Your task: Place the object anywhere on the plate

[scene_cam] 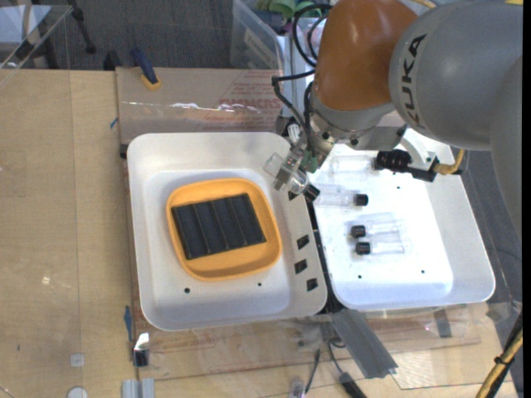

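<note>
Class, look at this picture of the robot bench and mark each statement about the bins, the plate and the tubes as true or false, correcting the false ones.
1. The orange plate lies in the left bin. True.
2. The clear tubes with black caps lie on the plate. False: they lie in the right bin, apart from the plate.
3. A dark ribbed block sits on the plate. True.
4. The gripper hangs over the far left edge of the left bin. False: it is near the border between the two bins, at their upper part.
5. The arm reaches in from the right. True.
</note>
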Robot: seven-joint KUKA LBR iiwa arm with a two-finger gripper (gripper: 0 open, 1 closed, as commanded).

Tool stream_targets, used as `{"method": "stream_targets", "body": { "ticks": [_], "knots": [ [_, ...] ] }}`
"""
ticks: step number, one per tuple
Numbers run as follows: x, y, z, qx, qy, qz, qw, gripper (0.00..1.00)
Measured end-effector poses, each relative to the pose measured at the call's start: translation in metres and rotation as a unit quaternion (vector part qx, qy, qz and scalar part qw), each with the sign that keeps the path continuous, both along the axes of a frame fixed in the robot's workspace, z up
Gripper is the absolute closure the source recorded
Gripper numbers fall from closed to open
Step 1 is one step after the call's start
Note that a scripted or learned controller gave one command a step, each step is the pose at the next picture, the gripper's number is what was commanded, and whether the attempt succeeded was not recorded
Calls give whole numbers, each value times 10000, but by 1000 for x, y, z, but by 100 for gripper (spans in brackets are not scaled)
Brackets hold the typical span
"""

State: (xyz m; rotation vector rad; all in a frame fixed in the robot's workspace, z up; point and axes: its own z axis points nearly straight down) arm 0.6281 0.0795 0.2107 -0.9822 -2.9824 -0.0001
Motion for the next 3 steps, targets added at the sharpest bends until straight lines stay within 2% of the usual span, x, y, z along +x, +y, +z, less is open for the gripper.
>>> {"method": "stream_targets", "body": {
  "ticks": [1,2,3],
  "knots": [
    [-20,4,-19,0,7,332,9994,100],
    [-29,30,-36,1,5,577,9983,100],
    [-29,29,-36,1,2,576,9983,0]
  ]
}}
